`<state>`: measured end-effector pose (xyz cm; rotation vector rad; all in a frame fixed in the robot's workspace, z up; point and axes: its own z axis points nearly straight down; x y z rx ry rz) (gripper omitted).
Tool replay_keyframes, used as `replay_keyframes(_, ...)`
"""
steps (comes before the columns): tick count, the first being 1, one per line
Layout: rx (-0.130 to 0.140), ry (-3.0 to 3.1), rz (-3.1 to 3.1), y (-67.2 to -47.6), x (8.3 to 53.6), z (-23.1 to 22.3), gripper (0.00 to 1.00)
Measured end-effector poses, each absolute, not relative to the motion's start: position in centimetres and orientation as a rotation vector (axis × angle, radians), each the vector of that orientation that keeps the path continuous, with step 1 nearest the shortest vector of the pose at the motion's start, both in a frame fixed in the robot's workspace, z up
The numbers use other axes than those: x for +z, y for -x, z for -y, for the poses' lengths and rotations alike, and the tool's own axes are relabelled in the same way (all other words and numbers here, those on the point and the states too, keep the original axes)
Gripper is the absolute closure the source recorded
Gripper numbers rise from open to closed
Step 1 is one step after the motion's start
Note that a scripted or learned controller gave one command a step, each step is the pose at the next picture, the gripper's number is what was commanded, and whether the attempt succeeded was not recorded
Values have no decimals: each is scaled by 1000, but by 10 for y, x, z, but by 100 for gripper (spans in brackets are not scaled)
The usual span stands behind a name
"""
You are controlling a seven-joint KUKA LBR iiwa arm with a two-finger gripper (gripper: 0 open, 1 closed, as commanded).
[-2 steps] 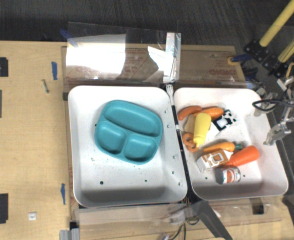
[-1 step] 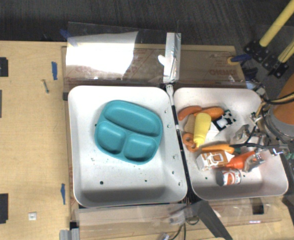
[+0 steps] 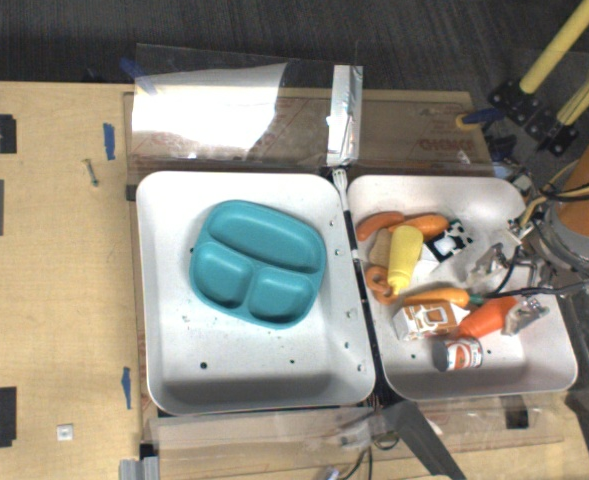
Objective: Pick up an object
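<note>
Right, teal three-section plastic tray (image 3: 257,261) sits mid left white bin (image 3: 159,268); right white bin (image 3: 554,358) has yellow bottle (image 3: 405,254), orange carrot (image 3: 491,317), small can (image 3: 456,355). Gripper (image 3: 502,260) by its right edge, fingers' state unclear.

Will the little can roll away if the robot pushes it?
Probably. The can lies on its side in the right bin, so its round body could roll. It looks small, likely light. The carrot close beside it might stop it.

Grey KUKA arm (image 3: 582,230) at the frame's three o'clock edge, orange band (image 3: 586,180) above the wrist, dark cables looped around it, silvery metal gripper (image 3: 504,283) with pale fittings at its tip
</note>
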<state>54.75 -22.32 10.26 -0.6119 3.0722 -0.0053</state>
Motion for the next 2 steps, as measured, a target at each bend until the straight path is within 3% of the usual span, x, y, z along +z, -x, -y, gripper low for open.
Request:
replay_keyframes(1,-5,850,-3011,-607,161,179,0)
replay_keyframes(2,-6,943,-2985,-557,89,195,0)
